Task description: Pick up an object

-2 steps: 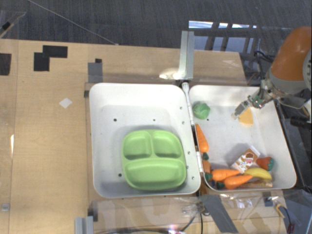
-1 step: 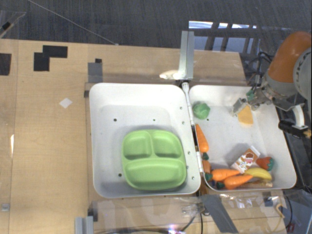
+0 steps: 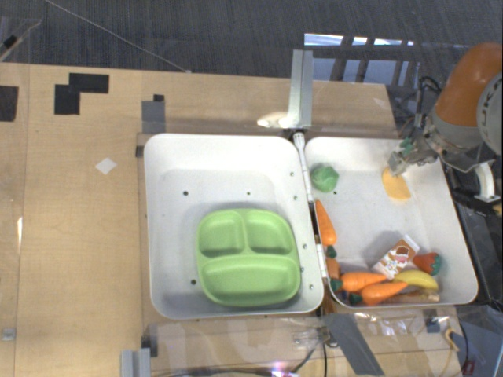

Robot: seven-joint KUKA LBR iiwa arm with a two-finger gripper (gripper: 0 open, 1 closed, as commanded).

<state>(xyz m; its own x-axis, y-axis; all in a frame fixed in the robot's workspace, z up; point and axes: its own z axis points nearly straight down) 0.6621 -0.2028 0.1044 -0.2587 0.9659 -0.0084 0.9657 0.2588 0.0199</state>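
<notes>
The pincer (image 3: 402, 160) hangs over the upper right part of the right-hand bin (image 3: 369, 226), right at the top edge of a small yellow-orange piece (image 3: 398, 186); whether it is parted or closed I cannot tell, and nothing shows gripped in it. That piece lies on the bin floor just below the pincer in the camera view, toward the near side, so a short drop looks enough to reach it. The green lump (image 3: 324, 177) sits well to the left, and the carrots (image 3: 369, 283) crowd the near corner.
</notes>
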